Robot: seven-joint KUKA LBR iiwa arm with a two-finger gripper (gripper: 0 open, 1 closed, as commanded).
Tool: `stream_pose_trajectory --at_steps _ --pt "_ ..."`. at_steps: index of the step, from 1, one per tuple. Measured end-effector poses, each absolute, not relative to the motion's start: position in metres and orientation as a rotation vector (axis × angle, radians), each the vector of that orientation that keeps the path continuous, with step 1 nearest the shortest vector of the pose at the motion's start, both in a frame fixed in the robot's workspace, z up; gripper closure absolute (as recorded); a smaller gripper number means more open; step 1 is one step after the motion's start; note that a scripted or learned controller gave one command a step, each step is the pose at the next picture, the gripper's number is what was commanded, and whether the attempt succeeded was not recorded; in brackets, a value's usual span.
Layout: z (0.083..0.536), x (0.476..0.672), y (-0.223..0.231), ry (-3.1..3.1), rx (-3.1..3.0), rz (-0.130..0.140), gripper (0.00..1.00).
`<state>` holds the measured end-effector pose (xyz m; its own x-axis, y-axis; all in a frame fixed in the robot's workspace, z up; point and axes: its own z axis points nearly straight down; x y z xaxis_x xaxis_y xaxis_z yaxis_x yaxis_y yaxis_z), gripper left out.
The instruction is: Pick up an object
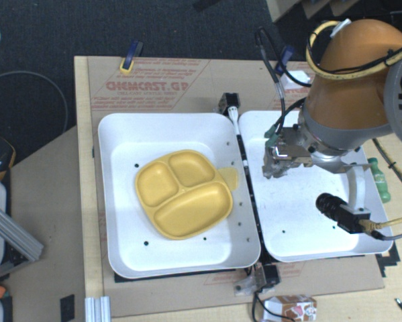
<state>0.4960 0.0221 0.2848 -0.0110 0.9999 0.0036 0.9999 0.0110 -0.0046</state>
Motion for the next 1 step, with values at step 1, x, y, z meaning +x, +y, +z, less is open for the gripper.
stream_pose_trajectory --at_steps 1 --pt "0.3556 0.4795 0.0402 -2.229 -2.22 -0.01 1.0"
